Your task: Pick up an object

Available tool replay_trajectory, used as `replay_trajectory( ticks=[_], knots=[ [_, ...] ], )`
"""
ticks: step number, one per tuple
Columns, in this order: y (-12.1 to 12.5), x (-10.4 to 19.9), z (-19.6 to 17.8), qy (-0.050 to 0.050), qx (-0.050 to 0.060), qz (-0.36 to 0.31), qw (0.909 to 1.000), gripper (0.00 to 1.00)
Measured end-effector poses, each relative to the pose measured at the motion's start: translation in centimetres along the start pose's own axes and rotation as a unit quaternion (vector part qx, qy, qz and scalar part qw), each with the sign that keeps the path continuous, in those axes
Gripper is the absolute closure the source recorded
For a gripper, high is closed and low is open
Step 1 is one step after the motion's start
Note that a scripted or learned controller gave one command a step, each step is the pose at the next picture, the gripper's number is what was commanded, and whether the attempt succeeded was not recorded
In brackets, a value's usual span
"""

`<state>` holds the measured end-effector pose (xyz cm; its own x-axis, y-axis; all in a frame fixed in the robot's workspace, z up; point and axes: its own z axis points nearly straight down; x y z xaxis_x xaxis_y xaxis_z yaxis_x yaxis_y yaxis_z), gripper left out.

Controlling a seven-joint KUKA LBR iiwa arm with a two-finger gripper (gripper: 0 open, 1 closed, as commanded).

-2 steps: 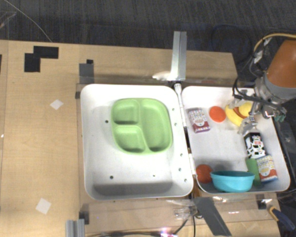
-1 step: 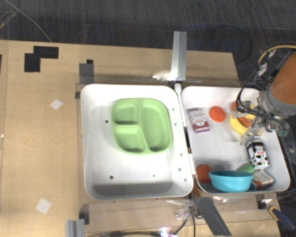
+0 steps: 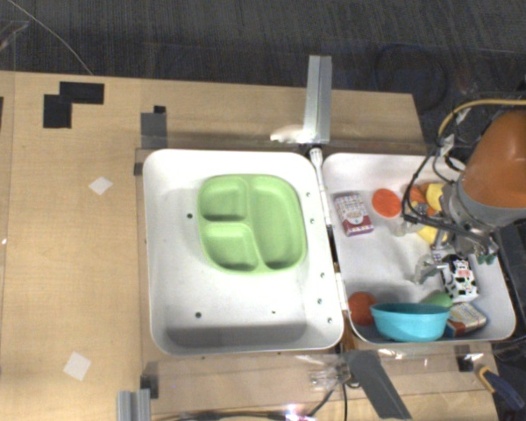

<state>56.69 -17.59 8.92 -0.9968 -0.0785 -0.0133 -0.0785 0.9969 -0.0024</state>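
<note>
My gripper (image 3: pixel 440 268) hangs over the right bin (image 3: pixel 379 261), near its right side, with the orange-banded arm (image 3: pixel 507 160) above it. Its metal fingers sit just left of a small black-and-white carton (image 3: pixel 460 279). A blue bowl (image 3: pixel 409 321) lies at the bin's front with a red ball (image 3: pixel 360 305) to its left. An orange disc (image 3: pixel 387 203) and a small red-and-white packet (image 3: pixel 353 213) lie toward the back. Yellow pieces (image 3: pixel 430 202) are partly hidden by the arm.
The left bin (image 3: pixel 171 235) holds a green divided tray (image 3: pixel 251 222). A metal post (image 3: pixel 318 99) stands behind the seam between the bins. A red-and-white item (image 3: pixel 467 321) sits at the right bin's front right corner. Cables run beside the arm.
</note>
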Motion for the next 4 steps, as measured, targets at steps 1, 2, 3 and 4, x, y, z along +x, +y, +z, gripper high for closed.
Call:
replay_trajectory(
  ticks=[1, 2, 3, 4],
  knots=[
    [0.0, -0.5, -1.5, -0.008, 0.003, -0.004, 1.0, 1.0],
    [0.0, -0.5, -1.5, -0.008, 0.003, -0.004, 1.0, 0.0],
    [1.4, 0.2, 0.0, 0.0, 0.001, 0.027, 0.9996, 0.0],
    [2.9, -1.7, 0.0, -0.001, 0.001, 0.01, 0.9999, 0.0]
  ],
)
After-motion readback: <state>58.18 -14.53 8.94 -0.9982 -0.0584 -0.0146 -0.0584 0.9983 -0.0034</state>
